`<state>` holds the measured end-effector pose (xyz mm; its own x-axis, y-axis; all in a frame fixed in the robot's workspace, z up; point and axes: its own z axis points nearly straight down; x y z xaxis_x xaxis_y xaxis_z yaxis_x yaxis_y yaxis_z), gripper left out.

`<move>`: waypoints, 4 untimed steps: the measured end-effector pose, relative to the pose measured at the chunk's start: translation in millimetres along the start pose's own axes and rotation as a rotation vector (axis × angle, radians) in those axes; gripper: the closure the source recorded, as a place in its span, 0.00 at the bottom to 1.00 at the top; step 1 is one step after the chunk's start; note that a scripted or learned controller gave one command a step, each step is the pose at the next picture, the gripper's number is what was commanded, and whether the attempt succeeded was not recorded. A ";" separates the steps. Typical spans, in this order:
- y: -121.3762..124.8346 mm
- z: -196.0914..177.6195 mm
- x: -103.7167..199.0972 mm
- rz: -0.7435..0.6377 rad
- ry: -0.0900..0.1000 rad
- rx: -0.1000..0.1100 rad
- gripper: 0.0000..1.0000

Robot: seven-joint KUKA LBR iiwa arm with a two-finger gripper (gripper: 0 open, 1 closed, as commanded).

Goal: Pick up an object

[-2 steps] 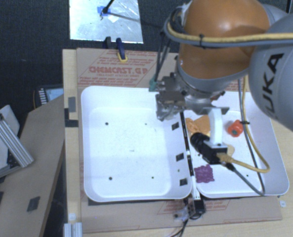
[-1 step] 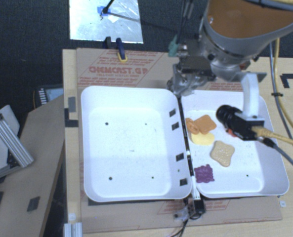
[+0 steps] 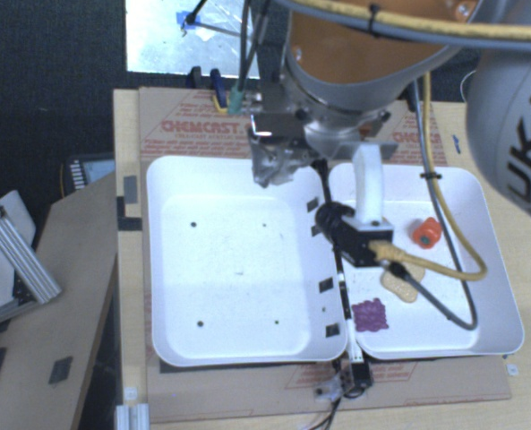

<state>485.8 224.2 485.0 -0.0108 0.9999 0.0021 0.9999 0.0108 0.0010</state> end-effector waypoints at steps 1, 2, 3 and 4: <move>12.1 -52.7 10.5 0.005 0.001 -0.006 1.00; 11.4 -50.0 10.1 0.005 -0.001 -0.001 0.00; 11.6 -61.6 10.4 0.001 0.001 -0.003 1.00; 11.5 -61.0 10.5 -0.001 0.000 -0.002 0.00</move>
<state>497.1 234.7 546.0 -0.0118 0.9999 0.0026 0.9999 0.0118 0.0030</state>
